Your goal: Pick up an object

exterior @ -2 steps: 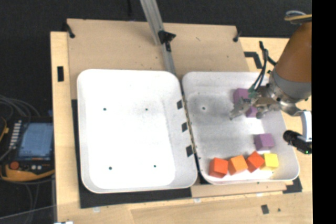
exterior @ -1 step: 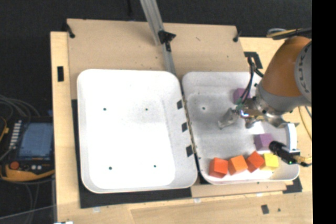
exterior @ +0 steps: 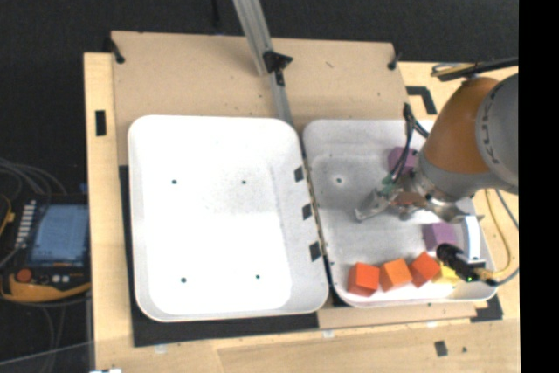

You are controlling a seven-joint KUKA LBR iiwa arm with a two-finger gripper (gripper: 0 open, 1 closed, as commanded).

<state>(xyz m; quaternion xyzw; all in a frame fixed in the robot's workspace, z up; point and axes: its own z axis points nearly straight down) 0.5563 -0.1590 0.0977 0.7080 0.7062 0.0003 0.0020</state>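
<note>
My gripper (exterior: 371, 207) hangs low over the middle of the right bin (exterior: 349, 153), reaching in from the right under the orange-banded wrist. Nothing shows in its grasp. Along the bin's front edge lie a red-orange block (exterior: 363, 278), an orange block (exterior: 396, 273) and another red-orange block (exterior: 425, 267), with a small yellow piece (exterior: 447, 274) beside them. A purple block (exterior: 440, 234) lies just right of the gripper. A second purple object (exterior: 403, 159) sits behind it, partly hidden by the arm.
The left bin (exterior: 218, 214) stands beside the right one, its floor bare white. A slanted metal pole (exterior: 249, 4) rises from the bench behind the bins. A blue-screened device (exterior: 57, 236) sits off the bench at the left.
</note>
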